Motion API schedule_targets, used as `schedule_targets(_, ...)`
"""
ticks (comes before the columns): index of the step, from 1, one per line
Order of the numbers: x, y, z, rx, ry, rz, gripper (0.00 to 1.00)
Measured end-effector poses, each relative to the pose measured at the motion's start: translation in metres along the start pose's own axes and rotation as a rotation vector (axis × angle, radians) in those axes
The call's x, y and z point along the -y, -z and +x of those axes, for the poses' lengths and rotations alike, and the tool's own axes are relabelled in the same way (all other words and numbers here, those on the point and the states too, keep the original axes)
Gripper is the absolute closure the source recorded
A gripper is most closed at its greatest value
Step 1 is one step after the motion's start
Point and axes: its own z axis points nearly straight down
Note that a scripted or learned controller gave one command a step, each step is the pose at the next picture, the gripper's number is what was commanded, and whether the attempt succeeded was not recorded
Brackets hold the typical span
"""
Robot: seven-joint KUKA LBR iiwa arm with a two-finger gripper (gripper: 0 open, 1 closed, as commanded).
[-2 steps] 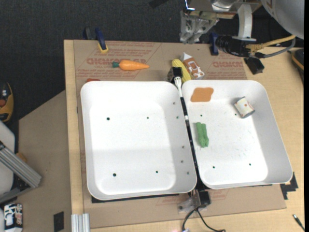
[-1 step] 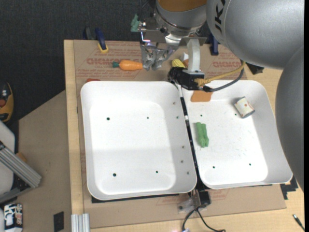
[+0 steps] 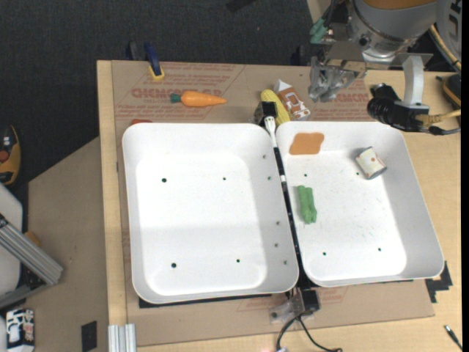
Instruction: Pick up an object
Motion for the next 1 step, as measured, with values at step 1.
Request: schedule_targets(1, 0.0327, -0.0708, 0.0590, -0.007, 0.020, 0.011, 1.00)
